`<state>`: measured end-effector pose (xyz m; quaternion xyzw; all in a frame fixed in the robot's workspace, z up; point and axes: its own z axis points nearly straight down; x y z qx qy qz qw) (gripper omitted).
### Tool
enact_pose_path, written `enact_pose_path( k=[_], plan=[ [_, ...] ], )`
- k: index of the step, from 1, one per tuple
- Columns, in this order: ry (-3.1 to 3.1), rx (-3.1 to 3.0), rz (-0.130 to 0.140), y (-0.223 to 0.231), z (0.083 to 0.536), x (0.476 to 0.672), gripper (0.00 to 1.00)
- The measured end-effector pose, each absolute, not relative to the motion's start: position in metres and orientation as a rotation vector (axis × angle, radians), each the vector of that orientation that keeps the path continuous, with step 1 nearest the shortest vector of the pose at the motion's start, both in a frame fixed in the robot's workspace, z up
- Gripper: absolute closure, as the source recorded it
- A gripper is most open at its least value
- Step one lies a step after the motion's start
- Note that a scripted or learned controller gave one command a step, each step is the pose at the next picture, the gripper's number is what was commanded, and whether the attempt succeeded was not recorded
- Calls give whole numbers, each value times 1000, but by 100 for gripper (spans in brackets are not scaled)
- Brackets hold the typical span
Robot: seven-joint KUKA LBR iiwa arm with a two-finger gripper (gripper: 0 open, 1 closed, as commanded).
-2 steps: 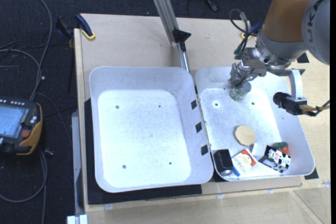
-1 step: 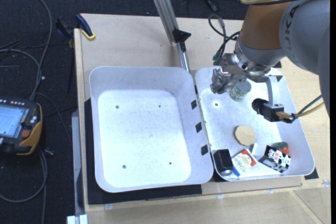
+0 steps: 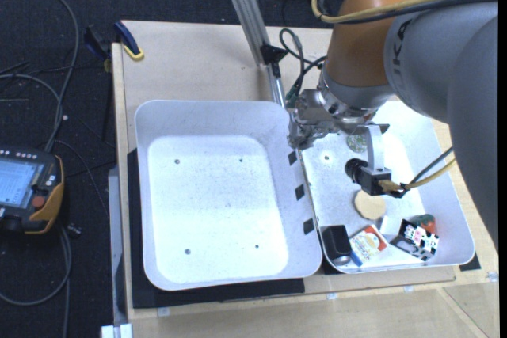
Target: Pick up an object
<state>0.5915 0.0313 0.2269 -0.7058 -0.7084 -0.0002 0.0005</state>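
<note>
While round, pale disc (image 3: 369,206) lies flat

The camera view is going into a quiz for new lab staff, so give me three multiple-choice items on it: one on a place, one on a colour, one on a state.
1. Where do the loose objects lie?
A. left bin
B. right bin
C. bare bench

2. What colour is the round flat object in the right bin?
A. tan
B. blue
C. green

3. Where is the arm's wrist?
A. over the left bin
B. beyond the bench
C. over the right bin

Answers:
1 B: the small objects cluster at the right bin's near end.
2 A: it shows pale tan on the white floor.
3 C: the end effector hangs by that bin's left wall.
</note>
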Motion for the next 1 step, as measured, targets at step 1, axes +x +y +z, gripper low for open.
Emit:
enact_pose_path(
  k=[1],
  plan=[
    [-2225,-2217,-1,74,230,591,100]
  ],
)
